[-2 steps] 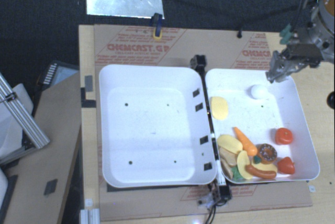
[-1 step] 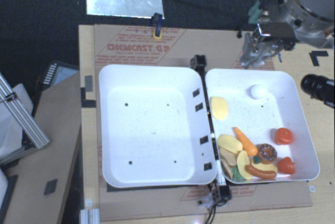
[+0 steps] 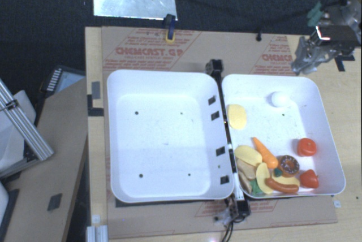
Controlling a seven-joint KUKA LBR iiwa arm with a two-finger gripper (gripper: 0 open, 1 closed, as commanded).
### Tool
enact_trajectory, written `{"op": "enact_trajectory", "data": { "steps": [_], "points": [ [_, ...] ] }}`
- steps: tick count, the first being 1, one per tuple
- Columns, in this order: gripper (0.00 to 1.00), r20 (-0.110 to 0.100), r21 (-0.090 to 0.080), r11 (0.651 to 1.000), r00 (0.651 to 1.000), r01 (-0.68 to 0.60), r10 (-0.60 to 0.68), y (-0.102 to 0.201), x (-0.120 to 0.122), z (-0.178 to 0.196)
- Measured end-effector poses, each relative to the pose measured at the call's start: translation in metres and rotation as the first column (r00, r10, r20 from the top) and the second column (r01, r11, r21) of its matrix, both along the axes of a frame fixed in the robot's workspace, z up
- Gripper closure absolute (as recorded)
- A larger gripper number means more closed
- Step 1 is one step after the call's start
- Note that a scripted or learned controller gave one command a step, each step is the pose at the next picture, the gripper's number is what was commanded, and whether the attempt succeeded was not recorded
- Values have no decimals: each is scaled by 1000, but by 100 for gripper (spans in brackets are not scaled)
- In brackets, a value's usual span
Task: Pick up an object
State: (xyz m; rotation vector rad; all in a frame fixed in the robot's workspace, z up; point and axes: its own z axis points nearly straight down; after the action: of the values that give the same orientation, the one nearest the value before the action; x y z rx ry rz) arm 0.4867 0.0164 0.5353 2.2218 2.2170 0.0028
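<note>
1. Left bin on the bench: we see only bare white floor.
2. Right bin: pale yellow piece near the left wall, white ball up top.
3. Carrot: long axis diagonal, thin tip pointing upper-left, fat end lower-right against the pile at the front-left corner.
4. Sausage lies roughly left-right; donut just above it.
5. Two red pieces sit near the right wall.
6. Gripper sits above the bin's far-right rim; we cannot tell the jaws' opening.

Single fixed camera above the desk, looking down at a slant (moderately distant) on both white bins, side by side.
</note>
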Motion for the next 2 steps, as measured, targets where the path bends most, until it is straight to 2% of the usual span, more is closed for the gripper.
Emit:
{"op": "enact_trajectory", "data": {
  "steps": [1,2],
  "points": [
    [100,-1,0,1000,1000,1,-1,-57,0,-25],
    [100,1,0,1000,1000,-1,1,-88,0,-9]
  ]
}}
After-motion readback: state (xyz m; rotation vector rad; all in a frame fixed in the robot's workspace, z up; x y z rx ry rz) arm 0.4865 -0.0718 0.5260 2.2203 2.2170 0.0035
